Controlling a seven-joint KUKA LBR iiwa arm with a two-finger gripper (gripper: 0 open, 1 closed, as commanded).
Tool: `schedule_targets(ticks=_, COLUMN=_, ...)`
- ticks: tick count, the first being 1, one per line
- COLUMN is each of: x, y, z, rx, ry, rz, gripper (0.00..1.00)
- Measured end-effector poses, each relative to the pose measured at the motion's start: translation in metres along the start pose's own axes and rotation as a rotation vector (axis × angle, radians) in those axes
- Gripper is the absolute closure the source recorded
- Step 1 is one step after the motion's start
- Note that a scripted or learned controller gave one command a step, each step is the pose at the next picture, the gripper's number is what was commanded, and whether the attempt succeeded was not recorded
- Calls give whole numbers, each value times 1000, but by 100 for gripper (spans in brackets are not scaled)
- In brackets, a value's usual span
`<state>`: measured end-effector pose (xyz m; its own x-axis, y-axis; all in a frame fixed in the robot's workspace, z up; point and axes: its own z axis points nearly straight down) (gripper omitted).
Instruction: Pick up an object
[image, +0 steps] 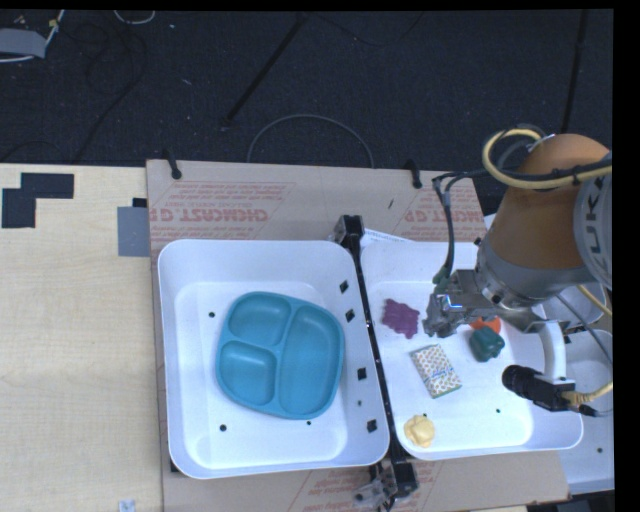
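My gripper (441, 318) hangs low over the right bin (470, 430), under the orange wrist band. A purple floppy piece (400, 317) lies just to its left. A small patterned box (436, 370) sits below it, toward the bin's front. A teal lump (488, 344) and a small orange bit (487, 324) lie just to its right, partly hidden by the arm. A yellow object (419, 431) rests at the bin's front left corner. Nothing shows between the fingers.
The left bin (190, 300) holds a blue divided plate (280, 353). A black divider rail (365, 340) runs between the bins. A black cylindrical part (535, 386) of the arm juts over the right bin's right side.
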<state>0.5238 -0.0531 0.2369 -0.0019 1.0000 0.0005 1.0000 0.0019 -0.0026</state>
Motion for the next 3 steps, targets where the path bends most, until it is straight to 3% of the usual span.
schedule_targets(ticks=2, x=94, y=48, z=24, rx=0, ry=-1, rz=-1, gripper=100)
schedule_targets(ticks=3, x=142, y=71, z=6, rx=-2, ry=1, rz=-2, gripper=100)
